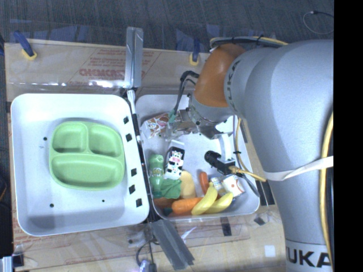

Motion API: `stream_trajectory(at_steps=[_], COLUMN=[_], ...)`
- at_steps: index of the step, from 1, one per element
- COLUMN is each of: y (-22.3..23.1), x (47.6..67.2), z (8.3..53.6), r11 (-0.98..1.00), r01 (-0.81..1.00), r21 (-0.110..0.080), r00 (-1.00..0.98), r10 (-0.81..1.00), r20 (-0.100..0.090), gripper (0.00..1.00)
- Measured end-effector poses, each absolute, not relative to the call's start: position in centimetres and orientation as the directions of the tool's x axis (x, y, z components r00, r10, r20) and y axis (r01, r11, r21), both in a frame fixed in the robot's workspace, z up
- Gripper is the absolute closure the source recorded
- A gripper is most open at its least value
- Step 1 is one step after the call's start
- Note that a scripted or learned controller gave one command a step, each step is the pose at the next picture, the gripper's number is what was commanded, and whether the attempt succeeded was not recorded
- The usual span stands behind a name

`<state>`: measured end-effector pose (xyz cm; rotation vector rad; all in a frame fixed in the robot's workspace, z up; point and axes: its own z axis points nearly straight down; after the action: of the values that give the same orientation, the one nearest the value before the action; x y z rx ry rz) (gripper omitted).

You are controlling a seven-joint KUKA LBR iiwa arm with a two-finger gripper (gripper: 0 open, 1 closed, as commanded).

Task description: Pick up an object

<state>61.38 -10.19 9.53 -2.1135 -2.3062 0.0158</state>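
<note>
In the camera view, two white bins are seen side by side on the bench (74,67). The left bin (28,129) is occupied by a green divided plate (88,154), which lies flat near the middle of the floor, well apart from the walls.

The right bin (195,149) is entered from the right by the grey arm (283,106), whose orange band (212,78) is seen above the bin's far edge. The gripper (180,122) is lowered into the far left part of this bin. Whether it is wide, narrow or closed on anything cannot be told, since its tip is hidden by its own body.

The things to be picked are gathered in the right bin. A clear packet with red print (153,126) lies just beside the gripper, on its left, against the wall shared with the left bin. A small cow-patterned carton (176,160) stands nearer the camera, close to the middle. A green toy (156,166) is placed just left of it. Along the near wall a heap is formed: a carrot (184,205), a banana (210,200) touching it on the right, and a white and red box (232,186) at the right end. Whether the packet is touched by the gripper cannot be told.
</note>
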Motion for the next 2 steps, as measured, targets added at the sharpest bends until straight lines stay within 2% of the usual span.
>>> stream_trajectory(at_steps=[1, 2], y=[-10.19, -10.14], x=[61.38, 61.30], z=[9.53, 10.17], r11=[0.087, 0.091], r01=[0.996, 0.996], r21=[-0.017, -0.024], r00=[-0.087, -0.091], r10=[0.996, 0.996], r20=[0.003, 0.004], gripper=[0.00, 1.00])
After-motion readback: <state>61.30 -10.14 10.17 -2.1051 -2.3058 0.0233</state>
